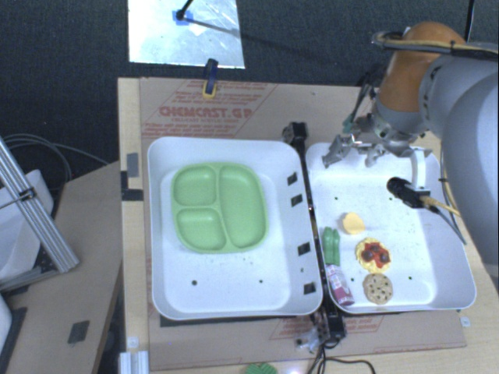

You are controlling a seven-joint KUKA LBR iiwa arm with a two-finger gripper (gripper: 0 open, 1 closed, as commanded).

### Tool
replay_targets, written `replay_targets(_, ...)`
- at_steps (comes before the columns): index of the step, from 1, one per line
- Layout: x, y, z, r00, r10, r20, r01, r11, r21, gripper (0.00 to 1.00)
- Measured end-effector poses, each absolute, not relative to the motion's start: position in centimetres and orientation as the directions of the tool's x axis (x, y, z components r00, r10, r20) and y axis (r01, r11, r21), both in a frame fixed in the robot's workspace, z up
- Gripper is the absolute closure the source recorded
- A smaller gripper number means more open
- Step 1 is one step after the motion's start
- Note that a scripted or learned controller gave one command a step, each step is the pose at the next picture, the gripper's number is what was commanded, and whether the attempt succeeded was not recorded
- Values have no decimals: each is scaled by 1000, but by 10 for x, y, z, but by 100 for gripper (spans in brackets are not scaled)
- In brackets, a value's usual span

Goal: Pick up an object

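The tool [357,148], bare grey metal under the arm's orange band, hangs above the far edge of the right bin [405,240]. We cannot tell whether it is released or clenched, and we see nothing held in it.

The right bin is shallow, smooth white plastic with rounded corners and a dark-speckled floor. The things to pick lie in its near left part, well apart from the tool. A small rounded yellow piece [353,223] sits nearest the bin's middle. Just nearer than it lies a flat round toy pizza [373,253], yellow with a red topping. A round tan cookie [378,288] with dark chips lies close to the bin's near wall. Along the bin's left wall we see a slim green pod-like piece [332,245]. Nearer along that same wall is a pink and white packet [340,284], too small to read.

The far and right stretches of the bin's floor are bare, leaving open room.

Left of the right bin, rim to rim, the left bin [234,283] holds a pale green three-compartment plate [218,207] with rounded corners. Brown cardboard [234,104] with red lettering covers the counter beyond both bins. The arm is cut off at the view's right.
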State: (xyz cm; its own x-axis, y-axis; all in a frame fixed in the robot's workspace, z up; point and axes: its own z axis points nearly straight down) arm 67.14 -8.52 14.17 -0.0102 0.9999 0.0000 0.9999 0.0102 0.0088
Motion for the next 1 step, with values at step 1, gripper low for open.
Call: replay_targets(1, 602, -123, 81, 3, 1000, 0, 1000, -3, -7, 0)
